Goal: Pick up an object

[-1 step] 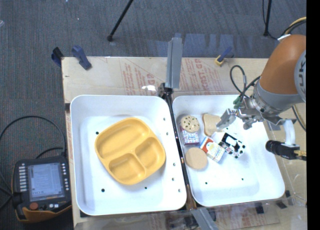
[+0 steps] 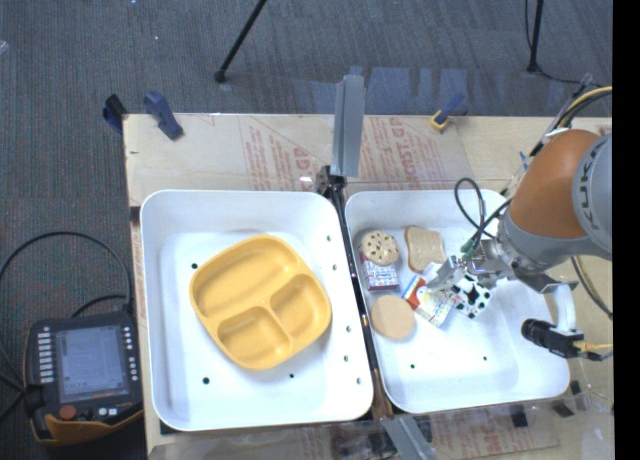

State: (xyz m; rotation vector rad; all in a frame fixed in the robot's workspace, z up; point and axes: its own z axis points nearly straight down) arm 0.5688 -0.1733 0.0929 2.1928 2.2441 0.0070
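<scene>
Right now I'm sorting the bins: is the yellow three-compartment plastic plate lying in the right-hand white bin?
No, the yellow three-compartment plastic plate lies in the left white bin, apart from the food items in the right white bin.

The tool (image 2: 462, 284) blurs into the clutter under it; its grip is unreadable. The arm (image 2: 560, 193) is cut off at the right edge. The packet (image 2: 381, 275) print is too small to read.

Black-and-white cow toy (image 2: 472, 297) in right bin (image 2: 500, 368), just right of red-white packet (image 2: 430, 300), w/ round tan cookie (image 2: 392, 318) nearby.
</scene>
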